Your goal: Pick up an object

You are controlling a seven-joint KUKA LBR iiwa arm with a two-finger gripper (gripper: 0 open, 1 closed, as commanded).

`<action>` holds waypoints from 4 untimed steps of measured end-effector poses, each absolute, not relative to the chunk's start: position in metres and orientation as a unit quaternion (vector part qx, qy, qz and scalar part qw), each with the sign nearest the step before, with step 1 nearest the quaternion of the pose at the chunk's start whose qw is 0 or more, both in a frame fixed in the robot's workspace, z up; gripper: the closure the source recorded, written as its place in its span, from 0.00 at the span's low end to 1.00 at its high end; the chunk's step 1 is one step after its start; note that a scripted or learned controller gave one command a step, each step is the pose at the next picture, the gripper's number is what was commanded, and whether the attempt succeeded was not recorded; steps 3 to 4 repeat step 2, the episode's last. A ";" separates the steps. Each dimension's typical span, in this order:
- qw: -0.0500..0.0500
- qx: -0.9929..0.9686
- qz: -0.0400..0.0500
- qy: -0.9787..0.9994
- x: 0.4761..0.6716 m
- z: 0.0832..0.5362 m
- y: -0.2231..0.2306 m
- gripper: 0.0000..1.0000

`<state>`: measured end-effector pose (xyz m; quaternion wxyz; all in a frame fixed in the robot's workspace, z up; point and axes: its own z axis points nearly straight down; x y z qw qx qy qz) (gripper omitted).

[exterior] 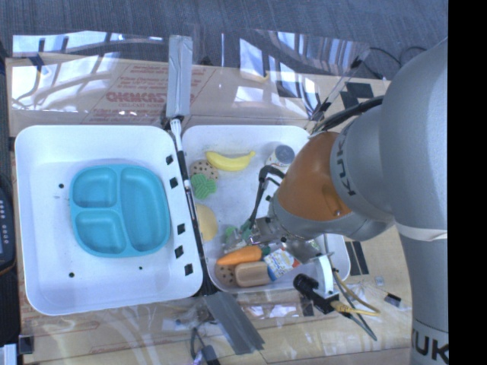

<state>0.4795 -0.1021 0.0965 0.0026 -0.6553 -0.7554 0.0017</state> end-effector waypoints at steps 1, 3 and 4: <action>0.001 -0.597 0.000 -0.802 0.540 0.190 -0.077 1.00; 0.003 -0.652 0.002 -0.758 0.606 0.200 -0.077 1.00; 0.003 -0.652 0.002 -0.758 0.606 0.200 -0.077 1.00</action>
